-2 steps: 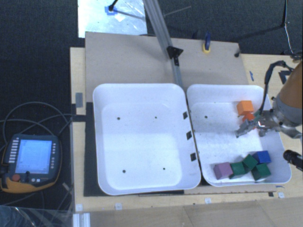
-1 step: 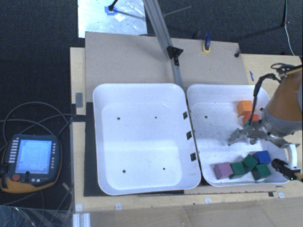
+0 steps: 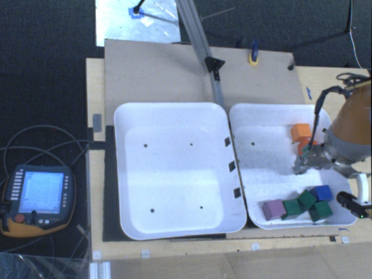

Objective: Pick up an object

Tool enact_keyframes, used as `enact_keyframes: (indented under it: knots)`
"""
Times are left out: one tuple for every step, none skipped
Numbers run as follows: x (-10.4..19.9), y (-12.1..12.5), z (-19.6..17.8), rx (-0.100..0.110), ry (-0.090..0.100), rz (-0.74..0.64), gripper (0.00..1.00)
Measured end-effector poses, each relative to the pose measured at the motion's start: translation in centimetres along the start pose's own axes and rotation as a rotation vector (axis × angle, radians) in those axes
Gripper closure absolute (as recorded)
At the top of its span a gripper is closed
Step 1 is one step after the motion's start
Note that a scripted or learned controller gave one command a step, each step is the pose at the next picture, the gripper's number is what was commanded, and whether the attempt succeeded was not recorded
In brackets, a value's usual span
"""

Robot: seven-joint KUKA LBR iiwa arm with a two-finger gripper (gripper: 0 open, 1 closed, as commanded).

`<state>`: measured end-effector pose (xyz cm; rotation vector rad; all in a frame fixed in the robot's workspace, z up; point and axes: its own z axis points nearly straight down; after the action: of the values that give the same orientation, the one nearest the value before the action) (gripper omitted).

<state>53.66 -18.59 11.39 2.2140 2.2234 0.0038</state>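
Hand [image 3: 303,163] low in right bin [image 3: 256,214], beside orange block [image 3: 300,132].

Two bins sit side by side on the bench [image 3: 96,156], rims touching at the centre. The left bin [image 3: 174,167] lies toward 9 o'clock, the right bin [image 3: 261,156] toward 3 o'clock. Inside the right bin, one block [image 3: 300,132] rests near the 2 o'clock side, with a second block [image 3: 303,149] just beside it at 6 o'clock. A cluster of blocks [image 3: 296,204] lies packed together along the 5 o'clock wall. The gripper [image 3: 303,165] hangs inside the right bin, between the upper blocks and the cluster. A pendant [image 3: 38,199] lies off the bench at 9 o'clock.
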Motion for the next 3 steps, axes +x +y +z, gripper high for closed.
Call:
enact_keyframes:
  knots:
    - [-0.1, 0.5, -4.4, -0.002, -0.001, 0.0, 1.0]
    - [-0.1, 0.7, -9.8, -0.004, -0.002, -0.001, 1.0]
    - [5.8, 0.8, -9.5, 0.003, 0.003, -0.006, 1.0]
